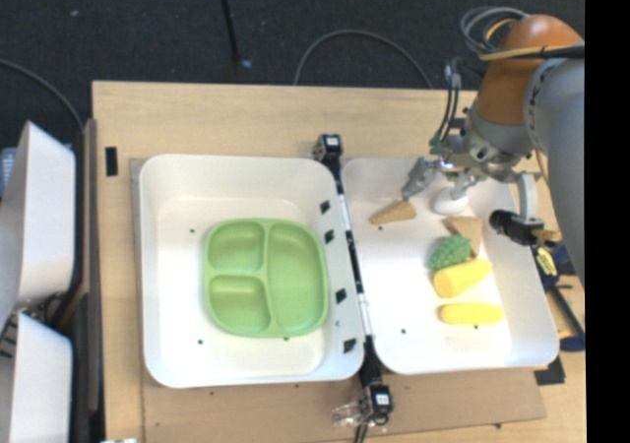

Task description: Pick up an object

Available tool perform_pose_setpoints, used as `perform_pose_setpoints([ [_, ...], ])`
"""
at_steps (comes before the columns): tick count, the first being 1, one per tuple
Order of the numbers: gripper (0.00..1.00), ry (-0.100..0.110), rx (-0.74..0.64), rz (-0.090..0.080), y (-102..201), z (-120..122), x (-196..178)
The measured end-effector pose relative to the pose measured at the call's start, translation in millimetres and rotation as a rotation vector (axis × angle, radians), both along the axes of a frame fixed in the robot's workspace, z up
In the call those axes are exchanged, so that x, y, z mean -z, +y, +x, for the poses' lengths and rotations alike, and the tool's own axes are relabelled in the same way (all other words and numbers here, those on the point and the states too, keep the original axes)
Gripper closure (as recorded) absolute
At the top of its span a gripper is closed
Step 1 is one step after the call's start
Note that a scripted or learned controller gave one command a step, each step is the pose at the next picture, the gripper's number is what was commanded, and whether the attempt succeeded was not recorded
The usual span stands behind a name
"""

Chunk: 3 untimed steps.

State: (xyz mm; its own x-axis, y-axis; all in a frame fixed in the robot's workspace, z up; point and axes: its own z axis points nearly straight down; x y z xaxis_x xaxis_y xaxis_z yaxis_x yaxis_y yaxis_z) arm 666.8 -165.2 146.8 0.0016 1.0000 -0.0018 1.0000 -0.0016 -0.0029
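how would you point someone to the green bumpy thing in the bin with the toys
Look in the right bin, the one without the green divided plate. Near its middle lies a green broccoli-like piece, touching the upper end of a yellow corn-like piece. It is that bin's only green, knobbly item.

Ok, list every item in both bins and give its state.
green divided plate: flat in left bin, nothing in it
tan wedge: lying in right bin
green broccoli-like piece: touching yellow corn-like piece
yellow piece: lying apart
gripper: above right bin's far edge
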Motion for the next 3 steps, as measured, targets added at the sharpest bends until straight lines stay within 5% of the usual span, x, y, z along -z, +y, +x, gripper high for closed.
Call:
perform_pose_setpoints([
  [1, 0.0, -0.002, 0.0, 0.0, -1.2, -0.1, 48.0],
  [2, 1.0, -0.009, -0.002, -0.002, -2.1, 1.7, 33.0],
  [3, 1.0, -0.009, 0.002, 0.0, -2.6, -2.4, -30.5],
])
